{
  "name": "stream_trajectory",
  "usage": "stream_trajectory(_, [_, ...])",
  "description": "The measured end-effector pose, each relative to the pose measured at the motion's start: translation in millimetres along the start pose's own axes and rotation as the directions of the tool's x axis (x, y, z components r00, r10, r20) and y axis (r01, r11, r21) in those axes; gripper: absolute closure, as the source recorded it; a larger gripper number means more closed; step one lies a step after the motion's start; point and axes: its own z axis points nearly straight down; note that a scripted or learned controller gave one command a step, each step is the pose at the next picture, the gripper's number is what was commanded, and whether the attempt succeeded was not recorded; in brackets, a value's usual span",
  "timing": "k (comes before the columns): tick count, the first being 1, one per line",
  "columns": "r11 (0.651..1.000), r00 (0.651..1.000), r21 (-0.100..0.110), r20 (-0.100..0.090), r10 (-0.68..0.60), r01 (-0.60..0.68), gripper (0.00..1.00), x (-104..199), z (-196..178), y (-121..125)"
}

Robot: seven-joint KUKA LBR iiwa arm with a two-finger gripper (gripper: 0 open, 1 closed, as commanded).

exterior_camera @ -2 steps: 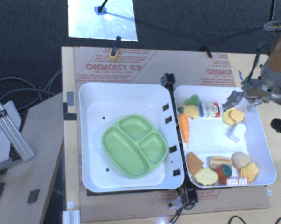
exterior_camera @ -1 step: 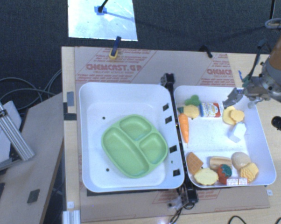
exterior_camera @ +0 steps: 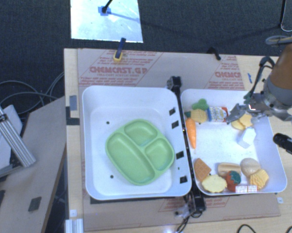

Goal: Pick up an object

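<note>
The right white bin (exterior_camera: 272,144) holds several toy foods. An orange carrot (exterior_camera: 191,132) lies by its left wall, with a green broccoli (exterior_camera: 200,103) and a yellow piece (exterior_camera: 199,115) above it. A small white packet (exterior_camera: 217,113) with blue and red print lies at the top middle. My gripper (exterior_camera: 235,115) hangs over the bin's upper right, just right of the packet and just above a yellow piece (exterior_camera: 240,124). I see nothing held. A white block (exterior_camera: 246,138) lies below the gripper.
The left bin (exterior_camera: 95,130) carries a green divided plate (exterior_camera: 139,151). Along the right bin's front sit a brown cracker (exterior_camera: 202,169), a yellow slice (exterior_camera: 214,184), a bun (exterior_camera: 228,168), a beige egg (exterior_camera: 249,165) and a yellow waffle (exterior_camera: 259,178). A black divider (exterior_camera: 180,125) runs between the bins.
</note>
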Motion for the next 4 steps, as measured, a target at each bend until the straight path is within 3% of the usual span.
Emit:
stream_trajectory(1, [1.000, 1.000, 0.000, 0.000, 0.000, 0.000, 0.00, -2.6, 48.8, -9.4])
stream_trajectory(2, [1.000, 1.000, -0.013, 0.000, -0.003, 0.003, 0.00, -0.8, 95.6, -5.1])
stream_trajectory(3, [1.000, 1.000, -0.009, 0.002, -0.001, 0.001, 1.00, -2.2, 86.3, -7.1])
stream_trajectory(4, [1.000, 1.000, -0.010, 0.003, -0.003, 0.003, 1.00, -5.2, 22.3, -1.1])
